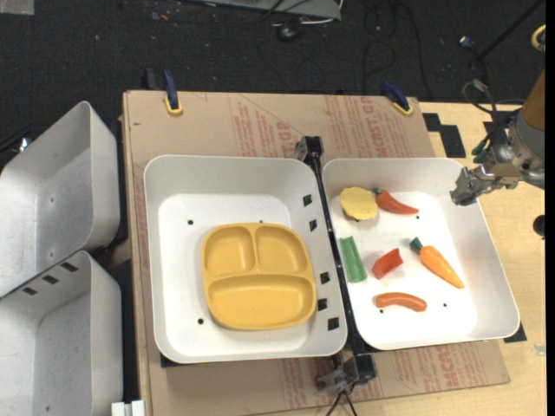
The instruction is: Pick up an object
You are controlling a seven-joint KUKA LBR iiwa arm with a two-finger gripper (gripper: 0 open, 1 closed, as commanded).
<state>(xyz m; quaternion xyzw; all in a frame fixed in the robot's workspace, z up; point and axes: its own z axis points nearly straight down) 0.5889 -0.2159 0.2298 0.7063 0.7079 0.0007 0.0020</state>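
The end effector (469,186) hung over the right bin's (486,319) far right rim, its opening impossible to judge, probably approaching the carrot (438,264) nearby.

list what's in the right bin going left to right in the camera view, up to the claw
green stick → yellow round piece → red pepper chunk → orange carrot → claw at the bin's right rim. The two long red pieces overlap others in the order, so they are left out.
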